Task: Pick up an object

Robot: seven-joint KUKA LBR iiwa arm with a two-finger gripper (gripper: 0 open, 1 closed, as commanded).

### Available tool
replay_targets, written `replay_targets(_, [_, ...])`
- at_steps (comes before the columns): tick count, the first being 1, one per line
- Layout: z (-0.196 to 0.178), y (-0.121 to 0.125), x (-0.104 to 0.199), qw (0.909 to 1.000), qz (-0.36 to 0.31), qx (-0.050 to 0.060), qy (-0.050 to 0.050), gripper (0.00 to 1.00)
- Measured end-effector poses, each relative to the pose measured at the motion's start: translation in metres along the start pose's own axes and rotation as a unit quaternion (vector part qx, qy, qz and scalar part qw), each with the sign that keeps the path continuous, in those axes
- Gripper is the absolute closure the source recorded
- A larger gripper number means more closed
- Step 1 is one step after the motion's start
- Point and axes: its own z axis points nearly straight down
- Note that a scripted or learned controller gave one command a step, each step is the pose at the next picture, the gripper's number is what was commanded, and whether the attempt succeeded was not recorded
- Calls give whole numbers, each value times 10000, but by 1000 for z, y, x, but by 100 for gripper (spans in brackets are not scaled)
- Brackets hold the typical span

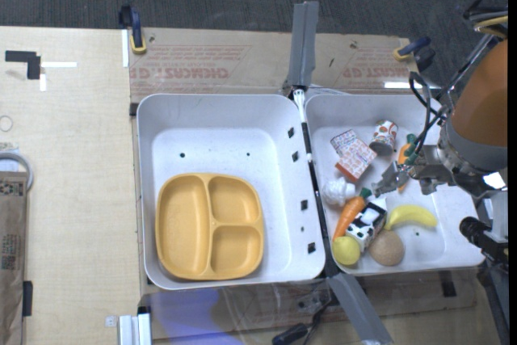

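Observation:
My gripper (391, 178) hangs low in the right bin (452, 254), reaching in from the right on the grey arm with its orange band. It sits among the toys: a banana (412, 216) just below it, a red-and-white packet (353, 153) up and to its left, and a small can (384, 133) above it. A carrot (349, 214) and a black-and-white box (369, 220) lie down and to its left. I see nothing held in the gripper.
A white lumpy toy (338, 191), a yellow lemon (346, 250) and a brown round fruit (387, 248) crowd the right bin's near left side. The left bin (210, 125) holds a yellow divided plate (212, 224). A grey divider bar (303, 44) stands between the bins at the back.

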Motion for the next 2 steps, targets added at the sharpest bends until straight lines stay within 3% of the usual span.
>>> replay_targets(1, [43,81,-54,9999,104,-13,-2,0])
replay_targets(2, [119,107,-104,9908,-1350,-24,-6,0])
